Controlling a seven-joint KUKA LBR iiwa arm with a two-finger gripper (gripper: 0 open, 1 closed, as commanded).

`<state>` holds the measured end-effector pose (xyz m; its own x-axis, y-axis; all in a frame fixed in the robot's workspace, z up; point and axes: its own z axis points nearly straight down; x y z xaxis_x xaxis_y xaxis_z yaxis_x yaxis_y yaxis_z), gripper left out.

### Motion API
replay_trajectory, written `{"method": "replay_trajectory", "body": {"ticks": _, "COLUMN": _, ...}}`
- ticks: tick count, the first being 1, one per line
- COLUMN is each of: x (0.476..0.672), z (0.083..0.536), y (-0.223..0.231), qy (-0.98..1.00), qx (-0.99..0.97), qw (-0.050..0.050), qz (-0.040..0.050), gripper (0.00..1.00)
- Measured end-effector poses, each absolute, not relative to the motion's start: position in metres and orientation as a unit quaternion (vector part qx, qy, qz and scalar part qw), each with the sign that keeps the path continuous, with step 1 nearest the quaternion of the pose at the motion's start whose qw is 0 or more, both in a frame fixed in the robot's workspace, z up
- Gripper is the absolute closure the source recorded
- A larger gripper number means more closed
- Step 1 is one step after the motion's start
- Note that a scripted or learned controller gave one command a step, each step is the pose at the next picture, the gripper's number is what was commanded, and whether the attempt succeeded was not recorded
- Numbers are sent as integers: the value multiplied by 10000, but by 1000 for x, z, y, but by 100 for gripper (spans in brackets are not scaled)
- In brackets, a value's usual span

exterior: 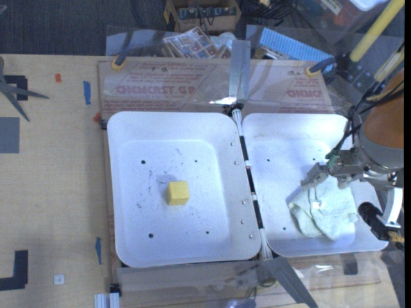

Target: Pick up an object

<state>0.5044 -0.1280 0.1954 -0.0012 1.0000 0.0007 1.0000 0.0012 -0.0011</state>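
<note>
You have two white bins side by side on the bench. In the left bin (128,140), a small yellow cube (178,192) sits alone near the middle of the floor, a little toward the near edge, touching nothing. In the right bin (282,140), a crumpled white cloth (321,213) lies by the near right corner, bunched up and reaching almost to the near wall. The arm (384,130) comes in over the right bin's right edge, and its gripper (319,175) hangs over the far left edge of the cloth, at or just above the fabric. How wide the claw stands you cannot tell from here: its tips blur into the pale cloth, and nothing can be made out between them. The cube is well apart from the gripper, across the divider between the bins.
</note>
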Motion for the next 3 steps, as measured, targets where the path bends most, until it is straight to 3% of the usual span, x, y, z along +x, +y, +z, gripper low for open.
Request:
{"method": "replay_trajectory", "body": {"ticks": 1, "x": 523, "z": 90, "y": -114, "qy": -7118, "qx": -7024, "qw": -62, "qz": -47, "gripper": 0}}
{"method": "replay_trajectory", "body": {"ticks": 2, "x": 524, "z": 101, "y": -117, "qy": -7097, "qx": -7044, "qw": -96, "qz": -48, "gripper": 100}}
{"method": "replay_trajectory", "body": {"ticks": 3, "x": 585, "z": 185, "y": -45, "qy": -6578, "qx": -7532, "qw": -2, "qz": 2, "gripper": 100}}
